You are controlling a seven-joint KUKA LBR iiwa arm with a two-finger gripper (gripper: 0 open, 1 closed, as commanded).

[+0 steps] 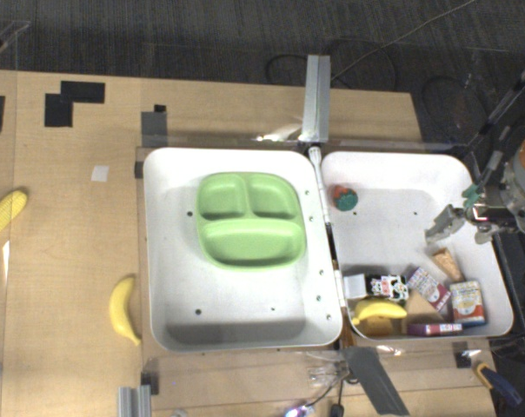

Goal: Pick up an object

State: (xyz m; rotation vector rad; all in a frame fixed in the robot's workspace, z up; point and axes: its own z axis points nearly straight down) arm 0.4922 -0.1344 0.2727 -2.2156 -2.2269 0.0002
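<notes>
Green tray (249,218) in left bin (167,259); toys crowd right bin (393,200)

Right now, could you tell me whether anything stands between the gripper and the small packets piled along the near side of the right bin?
Nothing visible does. The two-finger gripper hangs at the right white bin's right side, just above the tan wedge-shaped piece heading the pile of small packets; bare bin floor lies between.

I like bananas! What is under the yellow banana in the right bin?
The banana lies along the front wall of the right bin, over something yellow-brown at its front edge. That thing is mostly covered, so what it is stays unclear. A small cow-print carton sits just behind.
</notes>
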